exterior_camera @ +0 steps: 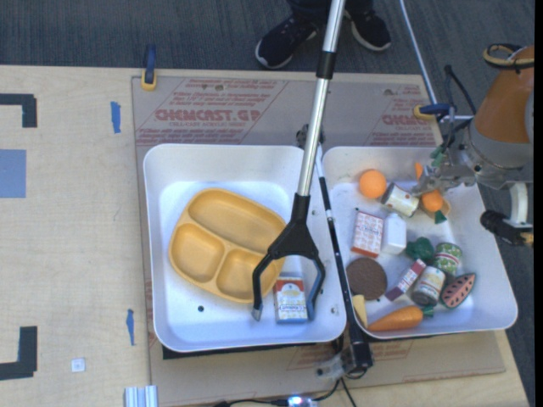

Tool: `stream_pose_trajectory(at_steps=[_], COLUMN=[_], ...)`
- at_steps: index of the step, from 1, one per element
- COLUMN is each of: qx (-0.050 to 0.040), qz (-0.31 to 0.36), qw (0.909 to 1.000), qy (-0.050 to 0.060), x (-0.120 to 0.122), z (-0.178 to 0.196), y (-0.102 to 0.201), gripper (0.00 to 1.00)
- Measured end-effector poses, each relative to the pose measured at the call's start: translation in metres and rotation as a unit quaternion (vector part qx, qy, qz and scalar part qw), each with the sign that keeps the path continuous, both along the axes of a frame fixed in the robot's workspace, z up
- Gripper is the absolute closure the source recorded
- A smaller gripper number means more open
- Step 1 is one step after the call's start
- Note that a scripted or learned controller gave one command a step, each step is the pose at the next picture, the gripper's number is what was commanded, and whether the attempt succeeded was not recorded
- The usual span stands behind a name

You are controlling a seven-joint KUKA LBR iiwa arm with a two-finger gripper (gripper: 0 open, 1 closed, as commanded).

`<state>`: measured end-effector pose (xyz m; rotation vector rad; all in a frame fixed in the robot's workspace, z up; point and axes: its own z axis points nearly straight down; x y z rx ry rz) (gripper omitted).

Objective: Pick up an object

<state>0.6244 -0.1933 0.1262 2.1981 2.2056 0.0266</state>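
Yellow divided plate (222, 242) and small carton (291, 300) lie in the left bin (161, 176); toy foods crowd the right bin (501, 299). The gripper (441, 170) hangs at its far right edge, whether released or clenched cannot be told.

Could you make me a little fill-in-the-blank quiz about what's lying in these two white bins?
1. The yellow plate lies in the ____ bin.
2. The long grabber stick has its claw around a small ____.
3. The carrot lies along the right bin's ____ edge.

Missing words: left; carton; near
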Motion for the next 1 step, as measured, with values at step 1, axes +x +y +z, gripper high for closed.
stream_pose_trajectory(at_steps=[1], qx=[0.0039], qz=[-0.001], qw=[0.9999], qy=[0.015], x=[-0.0458], z=[0.0649], y=[0.0388], gripper=[1.00])
